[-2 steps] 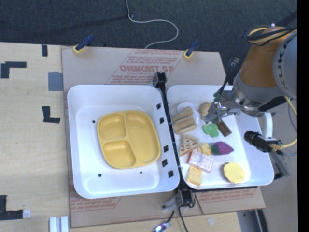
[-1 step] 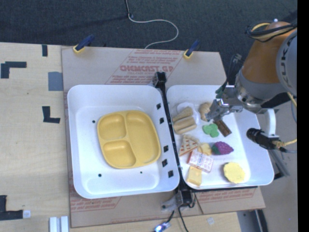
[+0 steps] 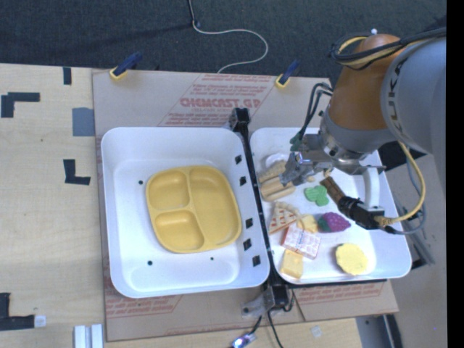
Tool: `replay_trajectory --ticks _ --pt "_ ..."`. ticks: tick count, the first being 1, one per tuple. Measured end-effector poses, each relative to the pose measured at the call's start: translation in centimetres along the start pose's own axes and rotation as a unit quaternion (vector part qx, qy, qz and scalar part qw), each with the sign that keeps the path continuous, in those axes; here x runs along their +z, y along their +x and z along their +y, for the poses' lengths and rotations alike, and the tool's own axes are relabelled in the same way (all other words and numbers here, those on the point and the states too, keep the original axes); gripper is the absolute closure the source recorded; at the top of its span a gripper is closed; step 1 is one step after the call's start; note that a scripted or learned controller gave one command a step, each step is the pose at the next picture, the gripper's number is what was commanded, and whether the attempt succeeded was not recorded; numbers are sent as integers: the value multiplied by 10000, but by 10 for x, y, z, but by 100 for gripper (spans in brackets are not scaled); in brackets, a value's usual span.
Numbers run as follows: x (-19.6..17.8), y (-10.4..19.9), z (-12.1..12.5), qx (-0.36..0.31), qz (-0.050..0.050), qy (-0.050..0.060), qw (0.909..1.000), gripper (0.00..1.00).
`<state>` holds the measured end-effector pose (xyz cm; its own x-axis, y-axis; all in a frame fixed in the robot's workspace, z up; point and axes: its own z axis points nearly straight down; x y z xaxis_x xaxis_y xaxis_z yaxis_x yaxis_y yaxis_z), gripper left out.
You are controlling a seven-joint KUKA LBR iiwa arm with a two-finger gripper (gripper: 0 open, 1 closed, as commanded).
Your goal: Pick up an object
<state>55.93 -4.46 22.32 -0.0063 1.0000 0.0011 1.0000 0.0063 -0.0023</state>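
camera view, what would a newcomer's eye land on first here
Probably the grey arm with its orange band, which reaches in from the right over the right white bin. Next comes the yellow divided plastic plate, lying alone in the left white bin. Under the gripper sits a cluster of small toy foods, among them a purple grape bunch and a yellow round piece.
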Motion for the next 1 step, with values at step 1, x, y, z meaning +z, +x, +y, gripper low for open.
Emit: replay_trajectory --ticks 1 --pt "-10 46 -10 -2 4 -2 10000 100"
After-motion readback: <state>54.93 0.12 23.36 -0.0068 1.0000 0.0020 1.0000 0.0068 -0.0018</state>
